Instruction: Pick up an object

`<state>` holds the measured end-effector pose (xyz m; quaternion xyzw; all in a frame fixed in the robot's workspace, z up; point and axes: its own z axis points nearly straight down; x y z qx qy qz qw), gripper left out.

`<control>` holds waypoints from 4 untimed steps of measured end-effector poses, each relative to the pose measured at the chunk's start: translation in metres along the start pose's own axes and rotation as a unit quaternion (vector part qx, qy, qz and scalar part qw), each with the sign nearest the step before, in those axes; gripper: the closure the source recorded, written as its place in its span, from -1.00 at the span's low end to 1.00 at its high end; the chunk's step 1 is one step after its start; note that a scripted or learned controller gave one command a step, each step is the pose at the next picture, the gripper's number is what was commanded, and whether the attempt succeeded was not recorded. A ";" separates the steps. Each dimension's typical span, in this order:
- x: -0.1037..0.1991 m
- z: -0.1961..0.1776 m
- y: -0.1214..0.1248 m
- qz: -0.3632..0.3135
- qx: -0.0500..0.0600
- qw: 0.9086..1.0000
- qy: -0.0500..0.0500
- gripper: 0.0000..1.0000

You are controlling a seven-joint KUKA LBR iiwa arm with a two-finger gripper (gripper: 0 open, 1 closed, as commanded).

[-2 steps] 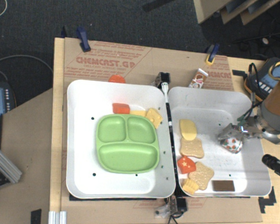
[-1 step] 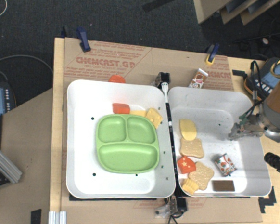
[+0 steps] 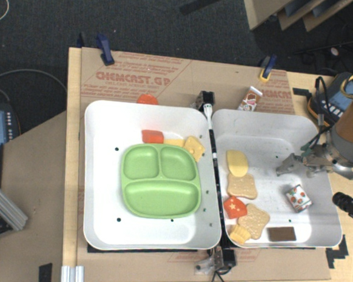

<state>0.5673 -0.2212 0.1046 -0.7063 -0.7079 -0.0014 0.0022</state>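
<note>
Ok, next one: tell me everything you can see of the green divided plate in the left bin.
The green divided plate is a rounded-square tray, plastic by its look, in a matte light green. Raised ridges split it into three compartments: two smaller ones at the far side and one wide one at the near side, none holding anything. It lies flat and upright on the floor of the left white bin, roughly centred. The small food pieces past its far edge sit close to the rim; contact cannot be told.
</note>
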 end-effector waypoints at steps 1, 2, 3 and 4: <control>0.004 0.021 -0.054 0.000 0.001 1.000 0.001 -1.00; 0.002 0.010 -0.053 0.001 -0.001 1.000 -0.003 1.00; 0.039 -0.024 -0.023 -0.001 -0.003 1.000 -0.003 1.00; 0.141 -0.083 0.018 -0.005 -0.005 1.000 -0.001 1.00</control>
